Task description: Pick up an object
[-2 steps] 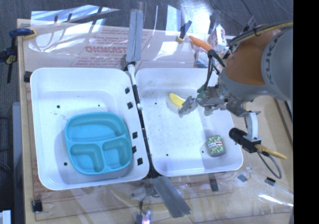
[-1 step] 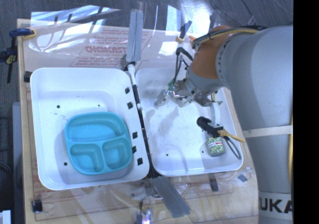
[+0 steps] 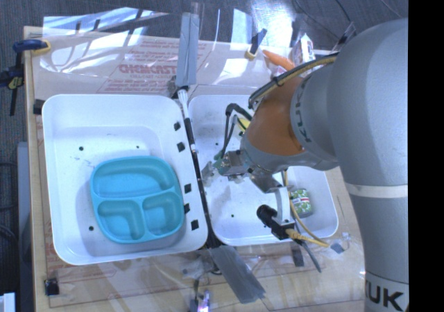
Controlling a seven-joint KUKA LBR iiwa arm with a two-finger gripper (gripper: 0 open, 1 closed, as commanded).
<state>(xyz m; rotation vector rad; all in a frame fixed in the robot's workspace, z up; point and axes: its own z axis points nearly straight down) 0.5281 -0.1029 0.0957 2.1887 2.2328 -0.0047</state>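
gripper (image 3: 220,163) low in right bin (image 3: 208,113), can't tell its state fm here. green can (image 3: 300,202) sits apart. risk: i come up w/ nothing, or snag bin divider.

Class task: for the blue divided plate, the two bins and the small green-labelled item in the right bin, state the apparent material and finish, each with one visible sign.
Blue divided plate: likely moulded plastic, matte; uniform colour, rounded compartments.
Left bin and right bin: probably plastic, smooth semi-gloss white; soft glare, thin curved rims.
Green-labelled item: possibly a small printed can or packet; too small to tell.
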